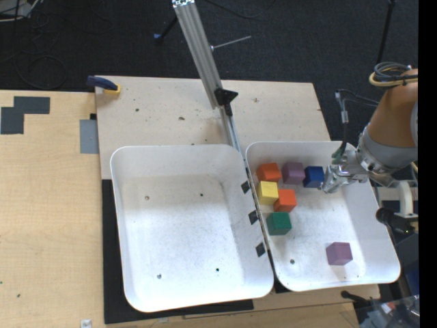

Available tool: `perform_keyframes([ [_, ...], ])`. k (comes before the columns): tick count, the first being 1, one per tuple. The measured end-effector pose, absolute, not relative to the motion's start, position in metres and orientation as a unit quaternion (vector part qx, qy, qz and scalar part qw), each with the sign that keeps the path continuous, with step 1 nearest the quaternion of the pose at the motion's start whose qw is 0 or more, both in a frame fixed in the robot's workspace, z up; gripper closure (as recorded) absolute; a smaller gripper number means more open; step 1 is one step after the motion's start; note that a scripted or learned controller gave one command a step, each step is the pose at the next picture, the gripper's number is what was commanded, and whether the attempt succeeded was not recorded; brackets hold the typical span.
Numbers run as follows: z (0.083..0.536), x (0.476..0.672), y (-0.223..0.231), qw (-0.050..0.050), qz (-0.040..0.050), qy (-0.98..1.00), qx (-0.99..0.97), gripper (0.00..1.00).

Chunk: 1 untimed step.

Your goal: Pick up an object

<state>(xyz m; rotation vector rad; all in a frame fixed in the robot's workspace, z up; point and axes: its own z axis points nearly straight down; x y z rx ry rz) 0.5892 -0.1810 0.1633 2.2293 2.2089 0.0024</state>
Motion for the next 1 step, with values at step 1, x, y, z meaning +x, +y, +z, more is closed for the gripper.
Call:
perform_keyframes([
  [1, 0.2074, 0.5899, -0.1823, 0.001, 0.0007, 0.707, 0.708, 1.00],
])
